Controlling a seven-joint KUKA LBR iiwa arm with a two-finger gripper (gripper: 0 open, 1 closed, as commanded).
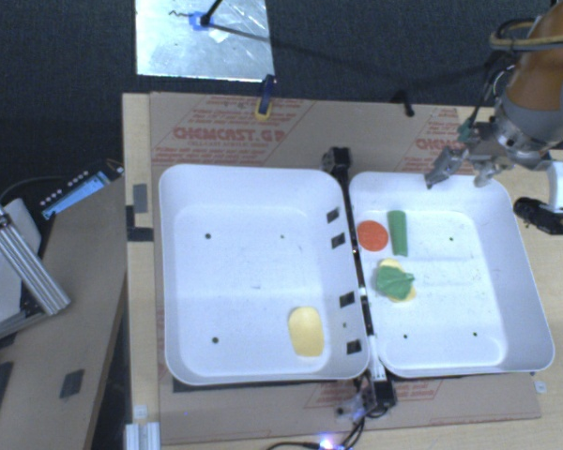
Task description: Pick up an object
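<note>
Gripper [465, 166] suspended over the far rim of the right bin [516, 242], fingers parted, nothing between them.

The fingers stand apart and touch no object. Two white bins are on the bench: the right bin beneath the gripper, the left bin [183, 214] beside it, away from the arm. Four objects counted. Three lie together in the right bin, nearer the camera than the gripper and toward the divider: one orange disc [372, 235], one upright dark green block [397, 232] touching it, one green leafy piece on a yellow base [394, 282]. One pale yellow oval piece [306, 331] lies well apart in the left bin.
</note>
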